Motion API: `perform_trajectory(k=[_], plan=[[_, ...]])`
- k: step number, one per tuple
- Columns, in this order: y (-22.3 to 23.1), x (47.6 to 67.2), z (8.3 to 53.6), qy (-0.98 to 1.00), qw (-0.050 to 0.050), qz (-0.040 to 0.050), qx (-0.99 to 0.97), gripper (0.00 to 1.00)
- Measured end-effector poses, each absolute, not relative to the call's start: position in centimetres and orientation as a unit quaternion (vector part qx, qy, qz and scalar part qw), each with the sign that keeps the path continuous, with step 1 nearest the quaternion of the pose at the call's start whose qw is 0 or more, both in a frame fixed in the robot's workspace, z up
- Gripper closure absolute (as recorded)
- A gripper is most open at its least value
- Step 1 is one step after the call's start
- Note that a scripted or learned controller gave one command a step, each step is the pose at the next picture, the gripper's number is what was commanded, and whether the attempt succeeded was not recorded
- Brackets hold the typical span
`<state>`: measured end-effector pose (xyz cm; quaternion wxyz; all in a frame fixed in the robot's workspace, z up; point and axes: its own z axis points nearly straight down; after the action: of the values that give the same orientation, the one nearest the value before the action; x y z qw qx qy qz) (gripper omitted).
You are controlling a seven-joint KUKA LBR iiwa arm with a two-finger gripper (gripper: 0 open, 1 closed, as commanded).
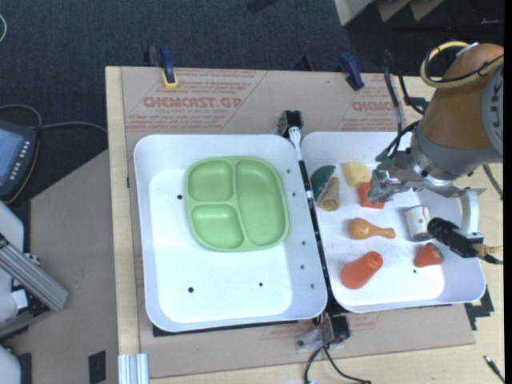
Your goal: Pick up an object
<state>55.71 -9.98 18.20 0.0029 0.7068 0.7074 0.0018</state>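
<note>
Gripper point(382, 184) low over small orange-red block point(370, 196), finger state impossible to tell; probably light, stiff, slippery plastic, best pinched across flat sides.

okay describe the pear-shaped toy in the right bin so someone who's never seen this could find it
Look in the right bin. At its middle lies a tan drumstick-shaped toy, narrow end pointing right. The orange carrot-like piece below it is redder and fatter.
</note>
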Motion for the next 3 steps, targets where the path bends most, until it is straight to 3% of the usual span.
perform_trajectory(k=[1, 3], plan=[[-10.0, 55.9, 22.8, 0.708, 0.003, 0.0019, 0.707, 1.00], [0.6, 53.4, 21.4, 0.709, -0.002, -0.0005, 0.705, 1.00]])
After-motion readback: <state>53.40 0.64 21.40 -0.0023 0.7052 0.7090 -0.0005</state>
